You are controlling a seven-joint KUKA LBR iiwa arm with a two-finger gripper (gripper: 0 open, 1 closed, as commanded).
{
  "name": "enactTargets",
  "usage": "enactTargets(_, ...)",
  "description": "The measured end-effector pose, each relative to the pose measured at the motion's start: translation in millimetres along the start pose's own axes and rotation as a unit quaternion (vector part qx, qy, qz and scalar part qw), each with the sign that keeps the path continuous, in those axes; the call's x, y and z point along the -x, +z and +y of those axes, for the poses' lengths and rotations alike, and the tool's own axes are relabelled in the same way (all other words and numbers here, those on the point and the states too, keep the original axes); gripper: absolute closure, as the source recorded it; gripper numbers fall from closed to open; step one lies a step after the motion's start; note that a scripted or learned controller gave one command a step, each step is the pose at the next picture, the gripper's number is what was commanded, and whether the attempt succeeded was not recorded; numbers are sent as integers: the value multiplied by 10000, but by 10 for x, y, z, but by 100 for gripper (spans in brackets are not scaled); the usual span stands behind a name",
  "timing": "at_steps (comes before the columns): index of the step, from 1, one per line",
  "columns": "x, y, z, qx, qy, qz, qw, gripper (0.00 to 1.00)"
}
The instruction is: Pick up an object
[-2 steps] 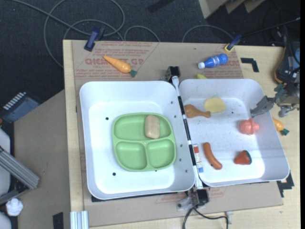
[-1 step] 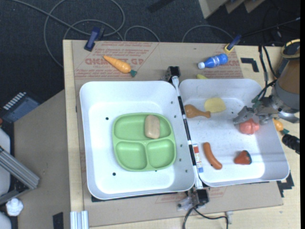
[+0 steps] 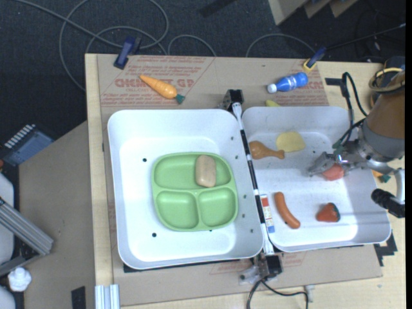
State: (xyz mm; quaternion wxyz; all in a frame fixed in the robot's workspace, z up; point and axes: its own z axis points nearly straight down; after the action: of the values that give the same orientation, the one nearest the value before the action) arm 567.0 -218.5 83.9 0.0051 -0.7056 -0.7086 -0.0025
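Camera view: the end effector is lowered into the right bin, beside a red piece; its grasp cannot be told.

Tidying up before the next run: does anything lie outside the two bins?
Yes. A toy carrot and a blue bottle lie on the bench behind the bins, not in either bin.

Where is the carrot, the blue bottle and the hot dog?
carrot [image 3: 159, 86], camera view, middle of its orange body.
blue bottle [image 3: 290, 82], camera view, middle of its blue side.
hot dog [image 3: 286, 210], camera view, middle of its red length.
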Motion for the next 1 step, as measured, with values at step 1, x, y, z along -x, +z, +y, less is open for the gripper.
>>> enactTargets(1, 35, -109, -1, 20, 9, -44, 10000, 100)
